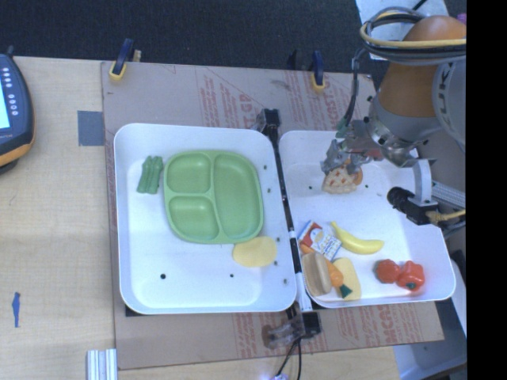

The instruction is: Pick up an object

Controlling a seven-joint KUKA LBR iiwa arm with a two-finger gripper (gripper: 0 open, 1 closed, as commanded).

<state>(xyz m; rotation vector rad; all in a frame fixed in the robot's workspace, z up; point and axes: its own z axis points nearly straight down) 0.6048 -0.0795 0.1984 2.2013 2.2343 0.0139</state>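
My gripper [339, 161] hangs over the upper left part of the right bin [305, 145], on the grey arm with the orange band that comes in from the right. Directly under its tip lies a round pizza-like toy [344, 181], tan with red spots. The gripper's tip overlaps the toy's upper edge, and the view does not tell whether they touch. Nearer the front of the same bin are a yellow banana [358, 241], a red pepper toy [400, 274], a small printed box [321, 240], a hot dog [318, 274] and an orange and yellow piece [345, 280].
The left bin [135, 283] holds a green divided plate [214, 196], a green bean toy [150, 174] and a pale yellow disc [254, 252]. A black clamp [270, 120] sits between the bins at the back. A handheld pendant [12, 109] lies at the far left.
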